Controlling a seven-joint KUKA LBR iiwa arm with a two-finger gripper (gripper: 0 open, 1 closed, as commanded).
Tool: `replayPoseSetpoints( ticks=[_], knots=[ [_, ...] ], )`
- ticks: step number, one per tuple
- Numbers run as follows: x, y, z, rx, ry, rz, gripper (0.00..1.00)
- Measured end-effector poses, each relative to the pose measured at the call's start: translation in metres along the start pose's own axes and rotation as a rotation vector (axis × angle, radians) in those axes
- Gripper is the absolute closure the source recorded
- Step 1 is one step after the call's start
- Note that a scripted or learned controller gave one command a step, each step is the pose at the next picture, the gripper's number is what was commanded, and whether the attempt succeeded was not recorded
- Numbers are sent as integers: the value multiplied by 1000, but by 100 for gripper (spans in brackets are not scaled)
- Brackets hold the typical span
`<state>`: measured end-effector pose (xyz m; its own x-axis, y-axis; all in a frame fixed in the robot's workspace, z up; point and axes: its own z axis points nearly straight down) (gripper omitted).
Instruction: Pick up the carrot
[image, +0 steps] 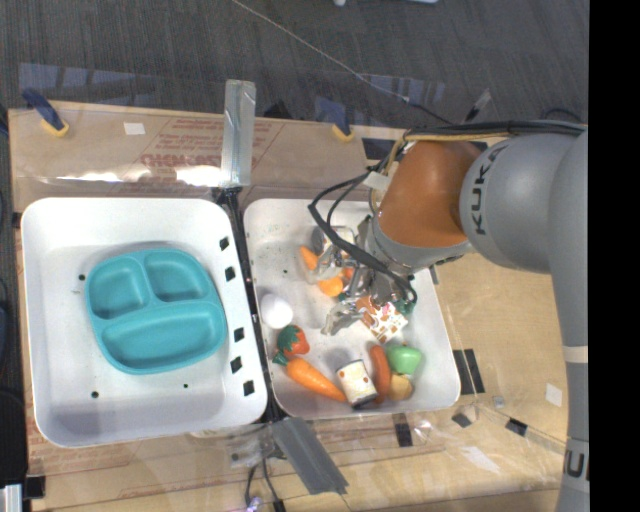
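Jaws (345, 310) of mine are hanging in the right bin (440, 375), open or shut I cannot tell, while the carrot (310, 377), likely light, hard and smooth, is lying near the front wall, best pinched mid-body.

Carrot (312, 377): top is open, but it's boxed in by the red-and-green toy (291, 342) and a small white block (355, 383).
Right bin (262, 232): arm (440, 200) hogs the upper middle.
Left bin (45, 300): teal divided plate (155, 308) takes the middle, margins free.
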<state>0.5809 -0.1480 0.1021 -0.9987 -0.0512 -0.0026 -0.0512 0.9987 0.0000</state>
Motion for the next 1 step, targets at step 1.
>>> replayPoseSetpoints(
  ticks=[1],
  knots=[
    [-1, 1, -10, 1, -3, -5, 100]
  ],
)
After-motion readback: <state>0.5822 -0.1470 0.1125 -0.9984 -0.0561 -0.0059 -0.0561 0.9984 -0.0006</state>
